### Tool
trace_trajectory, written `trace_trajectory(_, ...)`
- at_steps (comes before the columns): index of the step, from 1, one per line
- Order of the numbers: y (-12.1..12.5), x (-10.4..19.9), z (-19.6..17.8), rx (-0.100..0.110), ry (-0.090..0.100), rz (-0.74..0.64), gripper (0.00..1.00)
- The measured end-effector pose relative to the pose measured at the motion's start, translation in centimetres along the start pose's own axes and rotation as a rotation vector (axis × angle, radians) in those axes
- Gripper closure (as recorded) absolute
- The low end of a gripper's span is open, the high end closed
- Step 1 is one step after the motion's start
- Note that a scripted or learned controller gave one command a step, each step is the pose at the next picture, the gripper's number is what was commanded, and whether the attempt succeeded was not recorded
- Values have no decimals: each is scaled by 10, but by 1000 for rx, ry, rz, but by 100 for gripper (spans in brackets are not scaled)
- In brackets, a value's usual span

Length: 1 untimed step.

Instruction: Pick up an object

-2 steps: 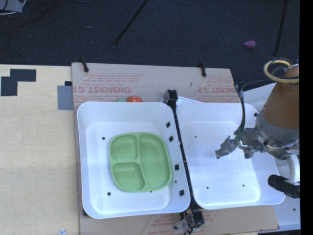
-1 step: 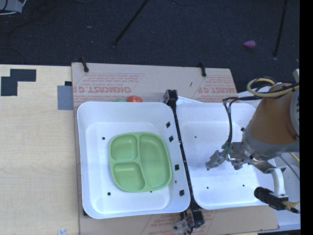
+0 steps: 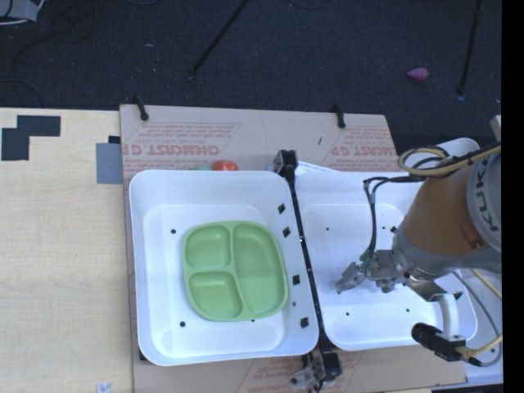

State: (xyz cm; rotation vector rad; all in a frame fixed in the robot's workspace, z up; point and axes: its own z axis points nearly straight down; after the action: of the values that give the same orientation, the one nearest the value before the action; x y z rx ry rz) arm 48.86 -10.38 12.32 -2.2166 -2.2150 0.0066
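A light green divided plate [image 3: 234, 270] lies flat in the middle of the left bin [image 3: 155, 219]. My gripper [image 3: 354, 278] hangs low over the floor of the right bin [image 3: 327, 219], left of that bin's middle and close to the divider between the bins. The grey and orange arm [image 3: 442, 219] covers the right part of that bin. I see nothing under or beside the gripper on the white floor. A small red-orange object [image 3: 223, 166] with a bit of green [image 3: 201, 168] next to it sits just behind the left bin's back wall.
A black divider strip [image 3: 299, 252] runs between the two bins. Cardboard [image 3: 246, 137] lies under and behind the bins. A pale wooden bench top [image 3: 57, 260] stretches to the left. Cables [image 3: 372, 195] loop off the arm over the right bin.
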Motion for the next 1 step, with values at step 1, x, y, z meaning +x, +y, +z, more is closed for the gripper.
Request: trace_trajectory(1,0,0,36,-7,-2,0,0)
